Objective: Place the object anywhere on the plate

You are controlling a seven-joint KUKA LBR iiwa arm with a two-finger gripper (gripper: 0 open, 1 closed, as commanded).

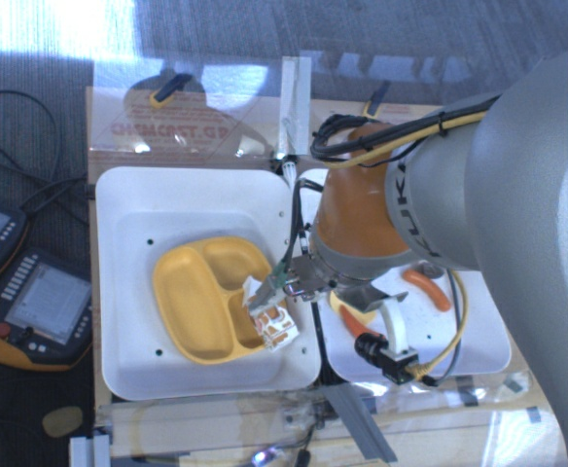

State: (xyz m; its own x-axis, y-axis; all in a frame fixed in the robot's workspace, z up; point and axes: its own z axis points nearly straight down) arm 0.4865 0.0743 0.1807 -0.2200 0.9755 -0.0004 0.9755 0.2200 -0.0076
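Over on the left, the left bin (119, 261) carries a yellow plate (201, 300) with divided compartments, tilted a little across the bin floor. Moving right to the plate's right edge, there's the object: a small white carton (272, 324) with orange-brown printing, sitting over the plate's lower right compartment, right at the rim. It looks like thin card or a wrapped packet, so I'd judge it light, a bit crushable and easy to tip; the flat sides near its top end seem the sensible place to pinch it. Just above it, the gripper (282, 285) comes down from the grey arm (498, 173) with its orange band (357, 212). The tip sits at the carton's upper end, apparently touching it, but whether it's clamped on or let go I cannot tell from this angle. Further right, the right bin (488, 348) holds an orange carrot-like piece (428, 288) and a red thing (367, 341) beside black hardware.
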